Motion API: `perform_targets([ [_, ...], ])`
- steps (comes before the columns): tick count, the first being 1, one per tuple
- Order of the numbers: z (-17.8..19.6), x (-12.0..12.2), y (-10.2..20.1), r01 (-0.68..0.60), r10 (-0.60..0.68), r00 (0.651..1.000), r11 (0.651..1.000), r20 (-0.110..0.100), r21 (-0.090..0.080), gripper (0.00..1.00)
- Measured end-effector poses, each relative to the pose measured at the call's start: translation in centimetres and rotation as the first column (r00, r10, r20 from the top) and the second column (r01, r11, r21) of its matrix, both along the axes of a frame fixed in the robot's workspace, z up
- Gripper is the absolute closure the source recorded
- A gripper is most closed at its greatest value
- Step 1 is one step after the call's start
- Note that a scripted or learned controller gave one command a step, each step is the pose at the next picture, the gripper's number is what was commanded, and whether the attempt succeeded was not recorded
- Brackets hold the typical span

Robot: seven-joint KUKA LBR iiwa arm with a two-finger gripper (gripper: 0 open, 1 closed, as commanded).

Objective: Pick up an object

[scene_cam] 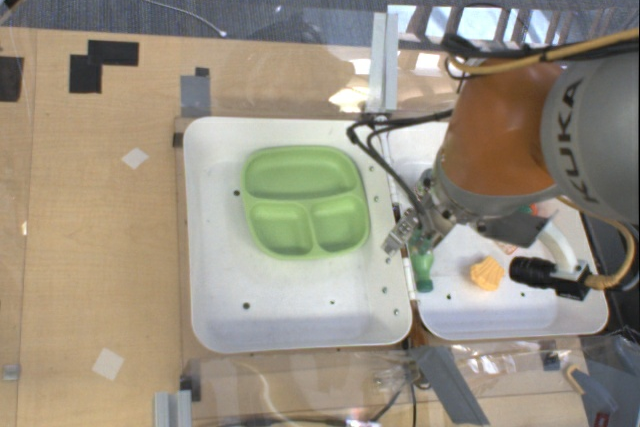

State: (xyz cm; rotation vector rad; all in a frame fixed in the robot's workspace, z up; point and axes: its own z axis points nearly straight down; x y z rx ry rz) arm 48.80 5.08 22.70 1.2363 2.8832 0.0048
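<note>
Here we go, the arm [520, 130] reaches in from three o'clock and hangs low over the right bin [520, 310], its orange band swallowing most of that bin's upper half. The hand [418, 233] sits right at the bin's nine o'clock wall, hard by the divide between the two bins. Directly beneath it, at its six o'clock, lies a small green object [423, 270], running down along that wall; its top end meets the hand's tip. Whether the hand is released or clenched I cannot tell, the metal parts blur together at this slant, so there's no calling a grasp.

A yellow object [486, 273] rests just off at three o'clock of the green one, apart from it, out on the open floor of the bin. That one looks the easier target; the green piece hugs the wall, which I'd judge leaves little room on that side.

Over in the left bin [215, 300] a green divided tray [303, 201] lies flat at the centre, well apart from the action. The desk [90, 245] around both bins carries only markers.
</note>
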Motion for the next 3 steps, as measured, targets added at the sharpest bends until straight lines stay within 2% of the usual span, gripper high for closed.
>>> perform_targets([
  [1,0.2,1.2,5.2,-0.206,0.206,0.979,0.979,0.002,-0.001,1.0],
  [2,-0.2,-0.1,12.0,0.003,-0.003,1.0,1.0,-0.001,0.001,1.0],
  [3,-1.6,-0.1,17.5,0.356,-0.356,0.934,0.934,-0.004,0.001,1.0],
])
